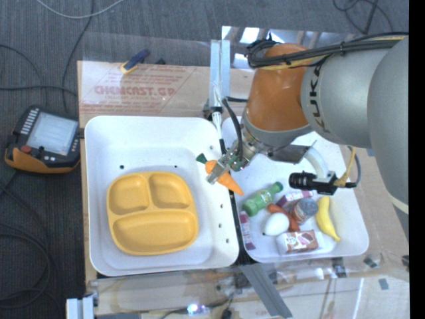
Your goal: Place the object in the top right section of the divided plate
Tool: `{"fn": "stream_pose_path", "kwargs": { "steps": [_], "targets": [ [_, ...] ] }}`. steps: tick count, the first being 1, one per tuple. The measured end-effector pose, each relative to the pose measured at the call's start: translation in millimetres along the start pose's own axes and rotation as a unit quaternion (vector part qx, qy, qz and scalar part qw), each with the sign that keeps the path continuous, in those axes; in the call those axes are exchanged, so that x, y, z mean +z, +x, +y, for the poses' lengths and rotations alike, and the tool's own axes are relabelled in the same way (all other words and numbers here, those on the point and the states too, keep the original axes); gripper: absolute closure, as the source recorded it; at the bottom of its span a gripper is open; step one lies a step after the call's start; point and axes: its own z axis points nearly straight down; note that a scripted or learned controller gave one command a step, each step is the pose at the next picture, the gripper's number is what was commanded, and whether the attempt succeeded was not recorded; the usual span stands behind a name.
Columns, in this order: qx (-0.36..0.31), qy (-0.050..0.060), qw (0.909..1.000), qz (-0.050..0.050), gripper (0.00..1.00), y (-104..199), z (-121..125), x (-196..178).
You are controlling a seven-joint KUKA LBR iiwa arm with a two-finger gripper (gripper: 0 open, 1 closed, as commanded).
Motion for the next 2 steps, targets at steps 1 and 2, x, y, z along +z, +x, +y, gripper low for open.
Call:
{"fn": "stream_pose_path", "kwargs": {
  "steps": [1,2],
  "targets": [
    [-0.058,0.000,0.9983,0.000,1.00,61.0,82.9,1.8],
    [-0.057,0.000,0.9984,0.000,0.00,61.0,82.9,1.7]
  ]
}}
